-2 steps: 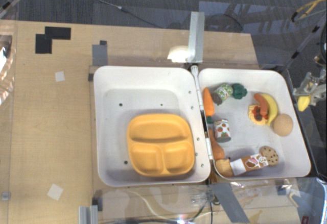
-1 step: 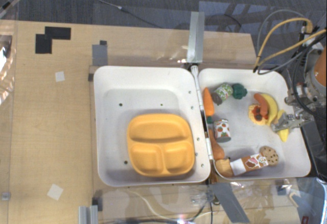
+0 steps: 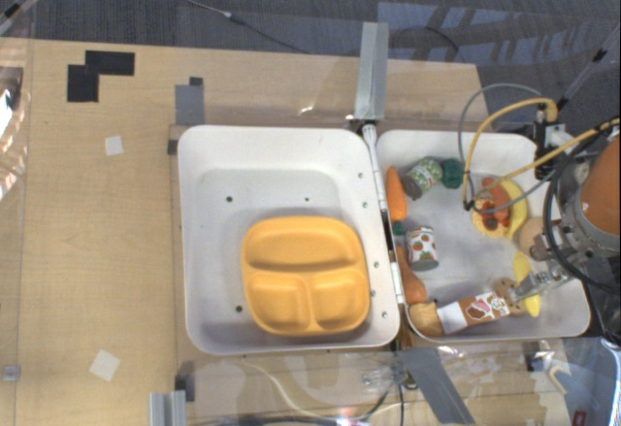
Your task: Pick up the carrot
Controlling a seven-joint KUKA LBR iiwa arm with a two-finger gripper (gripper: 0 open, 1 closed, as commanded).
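The carrot (image 3: 395, 195) is a slim orange piece lying along the left wall of the right bin (image 3: 456, 145), near the divider between the bins. My gripper (image 3: 532, 286) hangs low over that bin's right front corner, well to the right of the carrot and nearer the front. It sits just beside the end of a ketchup-style bottle (image 3: 473, 310). Nothing shows in its grasp.
The right bin also holds a small red-labelled can (image 3: 422, 247), a tipped can (image 3: 424, 176) with a green item (image 3: 452, 173), a fruit pile (image 3: 497, 209), and brownish pieces (image 3: 414, 286) near the front left. A yellow divided plate (image 3: 305, 274) lies in the left bin (image 3: 209, 220). Cables loop over the right bin's back.
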